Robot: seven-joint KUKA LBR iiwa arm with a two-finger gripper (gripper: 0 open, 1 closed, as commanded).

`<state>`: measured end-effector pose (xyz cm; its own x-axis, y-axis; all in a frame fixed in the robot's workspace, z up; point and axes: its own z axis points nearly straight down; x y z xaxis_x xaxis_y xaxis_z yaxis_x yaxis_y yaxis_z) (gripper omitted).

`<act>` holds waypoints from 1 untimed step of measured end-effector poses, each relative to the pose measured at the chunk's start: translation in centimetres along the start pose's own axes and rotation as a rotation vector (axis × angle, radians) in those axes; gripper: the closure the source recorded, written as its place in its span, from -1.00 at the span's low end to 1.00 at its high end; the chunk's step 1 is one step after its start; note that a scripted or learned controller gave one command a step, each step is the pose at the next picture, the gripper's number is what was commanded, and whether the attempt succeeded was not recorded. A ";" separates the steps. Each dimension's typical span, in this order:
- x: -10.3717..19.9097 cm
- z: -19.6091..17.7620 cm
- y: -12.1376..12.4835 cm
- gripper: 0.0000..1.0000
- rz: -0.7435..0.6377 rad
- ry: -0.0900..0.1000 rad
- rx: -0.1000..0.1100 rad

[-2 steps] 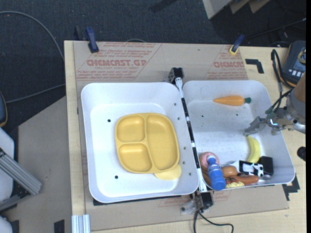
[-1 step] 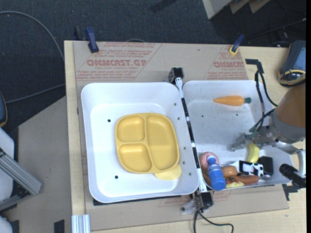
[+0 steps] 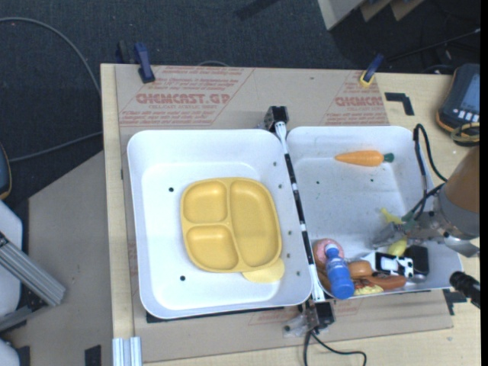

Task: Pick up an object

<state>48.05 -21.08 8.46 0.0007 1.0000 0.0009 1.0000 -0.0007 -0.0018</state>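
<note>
In the right bin (image 3: 343,204), an orange carrot (image 3: 360,158) lies near the far wall. Along the near wall sit a blue bottle (image 3: 338,274), a pink toy (image 3: 328,249), a hot dog (image 3: 374,281) and a black-and-white item (image 3: 402,264). A small yellow-green piece (image 3: 393,219) and a yellow piece (image 3: 398,247) lie by the right wall. My gripper (image 3: 396,235) reaches in from the right, low over these two yellow pieces. The arm's grey wrist (image 3: 461,204) hides the bin's right wall behind it.
The left bin (image 3: 152,204) holds a yellow divided plate (image 3: 230,224) with a pale yellow disc (image 3: 266,272) under its near corner. A black cable (image 3: 422,158) runs along the right bin's right wall. Blue and yellow clamps sit on the far cardboard.
</note>
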 end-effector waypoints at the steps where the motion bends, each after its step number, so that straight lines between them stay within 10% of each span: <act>1: 0.0 -1.0 0.1 1.00 0.001 -0.001 -0.004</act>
<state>48.14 -21.05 9.46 0.0016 1.0000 0.0000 1.0000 -0.0016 0.0018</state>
